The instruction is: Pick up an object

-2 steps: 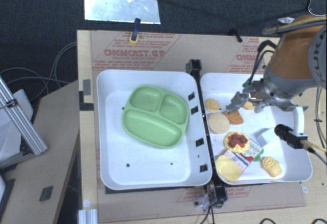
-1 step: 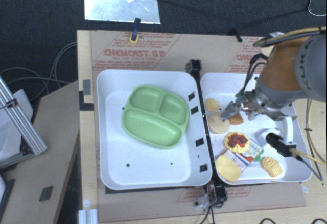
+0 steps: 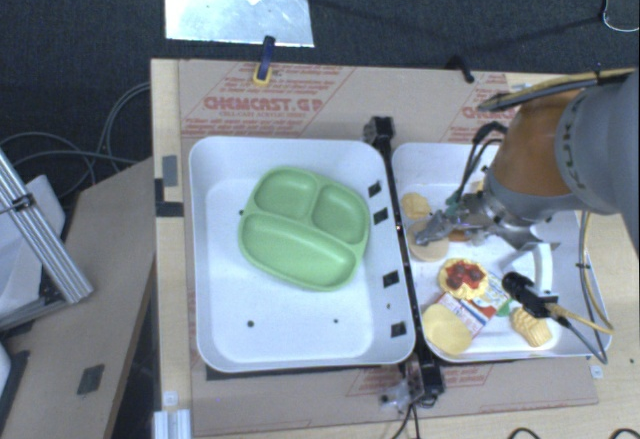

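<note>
Right — two-finger gripper (image 3: 432, 227) low in the right white bin (image 3: 425, 159), at its left side, tips just beside a pale tan round piece (image 3: 430, 249). Cannot tell how the jaws stand. Best candidate: that tan piece, near side of the tips. Centre over it before committing — clear of the bin wall on the left and the pizza-like disc with red topping (image 3: 463, 276). Green divided plastic plate (image 3: 304, 227) in the left bin: ignore.
</note>
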Tool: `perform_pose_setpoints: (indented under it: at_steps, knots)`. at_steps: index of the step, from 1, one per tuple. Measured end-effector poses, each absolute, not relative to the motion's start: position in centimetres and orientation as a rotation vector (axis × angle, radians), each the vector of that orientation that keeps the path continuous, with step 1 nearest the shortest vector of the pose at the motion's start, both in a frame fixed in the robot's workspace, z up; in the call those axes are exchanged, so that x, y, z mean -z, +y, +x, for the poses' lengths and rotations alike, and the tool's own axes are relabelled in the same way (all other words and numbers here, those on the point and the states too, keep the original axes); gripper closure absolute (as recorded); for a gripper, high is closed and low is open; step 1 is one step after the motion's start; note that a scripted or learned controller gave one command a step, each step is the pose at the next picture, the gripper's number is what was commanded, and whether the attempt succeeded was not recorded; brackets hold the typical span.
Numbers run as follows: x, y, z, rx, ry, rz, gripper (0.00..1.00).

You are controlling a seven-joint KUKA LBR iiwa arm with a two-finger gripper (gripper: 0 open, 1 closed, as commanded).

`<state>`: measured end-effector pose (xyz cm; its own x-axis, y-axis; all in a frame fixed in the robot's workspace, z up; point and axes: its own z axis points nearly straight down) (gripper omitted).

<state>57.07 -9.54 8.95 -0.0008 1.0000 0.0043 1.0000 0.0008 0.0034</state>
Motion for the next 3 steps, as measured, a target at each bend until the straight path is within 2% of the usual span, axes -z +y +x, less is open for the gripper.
perform_pose_setpoints:
  at_steps: [1,2,3]
  knots:
    - [-10.4,-9.6,57.4,0.017,-2.229,-2.224,1.00]
    - [-16.2,-10.2,58.2,0.005,-2.229,-2.221,1.00]
    - [-22.3,-9.7,57.9,0.007,-2.231,-2.220,1.00]
